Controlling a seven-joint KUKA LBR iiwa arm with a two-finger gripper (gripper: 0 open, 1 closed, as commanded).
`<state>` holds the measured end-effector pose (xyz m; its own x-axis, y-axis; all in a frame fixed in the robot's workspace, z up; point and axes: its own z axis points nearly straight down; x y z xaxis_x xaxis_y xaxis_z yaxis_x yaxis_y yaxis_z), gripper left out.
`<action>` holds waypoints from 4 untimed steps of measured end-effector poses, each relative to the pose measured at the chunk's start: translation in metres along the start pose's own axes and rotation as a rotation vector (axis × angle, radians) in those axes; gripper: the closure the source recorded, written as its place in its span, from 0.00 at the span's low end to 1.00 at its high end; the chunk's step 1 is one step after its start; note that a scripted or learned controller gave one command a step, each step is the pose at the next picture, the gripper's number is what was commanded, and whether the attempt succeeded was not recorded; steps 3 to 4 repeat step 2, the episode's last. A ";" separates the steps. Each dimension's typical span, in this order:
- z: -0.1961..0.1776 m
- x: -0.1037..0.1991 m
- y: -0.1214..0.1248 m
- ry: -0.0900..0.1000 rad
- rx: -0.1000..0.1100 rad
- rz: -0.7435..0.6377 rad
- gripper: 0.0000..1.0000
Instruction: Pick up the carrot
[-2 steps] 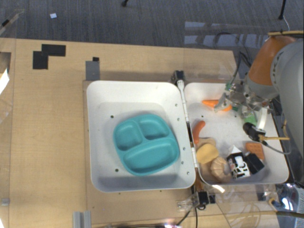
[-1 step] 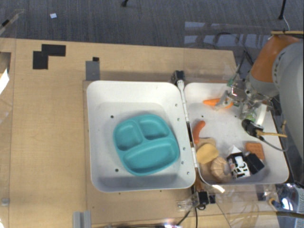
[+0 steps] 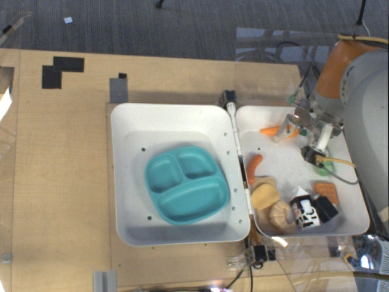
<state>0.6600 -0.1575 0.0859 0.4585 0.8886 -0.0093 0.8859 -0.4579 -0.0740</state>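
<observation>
The jaws (image 3: 287,129) stand low over the far part of the right bin (image 3: 358,224), at the end of the grey arm (image 3: 364,96) with its orange band (image 3: 331,72) above the wrist. The carrot (image 3: 270,130) lies right at the jaws: its orange body runs out from them toward the left bin (image 3: 121,163), and a little orange also shows on their other side, so the jaws seem to sit across it. Whether they are closed on it or merely straddle it, and how wide they stand, cannot be told from here; the metal fingertips blur into the carrot.

Just beside the jaws, on the arm's side, wrist hardware hangs with a white cylinder and a black part (image 3: 316,145), and below that a thin yellow cable trails over a green thing (image 3: 325,166).

Nearer the camera than the jaws, against the bin's left wall, lies a small red-orange piece like a sausage (image 3: 254,163). Further toward the camera sit a yellow rounded piece (image 3: 265,195) and a tan ribbed one (image 3: 279,213), touching each other. Beside them are a black-and-white item (image 3: 309,212) and an orange waffle-like square (image 3: 326,191).

Well to the left of the jaws, in the other bin, rests a teal divided plate (image 3: 185,184). Both bins stand on the wooden desk (image 3: 55,181).
</observation>
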 end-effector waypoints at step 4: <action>-0.015 -0.002 0.009 0.015 -0.036 0.269 1.00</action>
